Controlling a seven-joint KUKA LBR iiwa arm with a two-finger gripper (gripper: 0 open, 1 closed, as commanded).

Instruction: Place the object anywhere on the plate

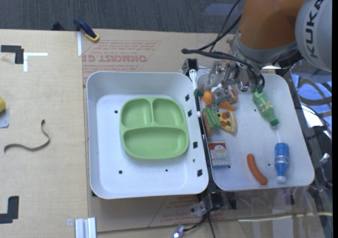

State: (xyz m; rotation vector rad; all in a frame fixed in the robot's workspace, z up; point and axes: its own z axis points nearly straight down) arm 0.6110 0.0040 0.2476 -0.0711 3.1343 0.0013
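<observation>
Hanging low over the far left part of the right bin: gripper, with cables around the wrist. Open or closed, not possible to tell from this angle; too much metal and wire in one blur.

Just below the gripper, crowded together: small orange ball, orange piece, green vegetable and pizza slice. Ball and orange piece almost under the tips, maybe touching; cannot say for sure. Which of these counts as the object, also not clear.

To the right of the gripper, near: green bottle, lying at a slant. Further toward the camera, well apart: red and white box by the bin's left wall, sausage, blue bottle.

To the left of the gripper, across the two touching bin walls: green plate with three compartments, lying flat in the middle of the left bin. Between gripper and plate: only these walls and their black clips.

Far left of the gripper, outside the bins, on the wooden bench: curved grey cord. Behind the left bin, on the cardboard: yellow and blue clamp.
</observation>
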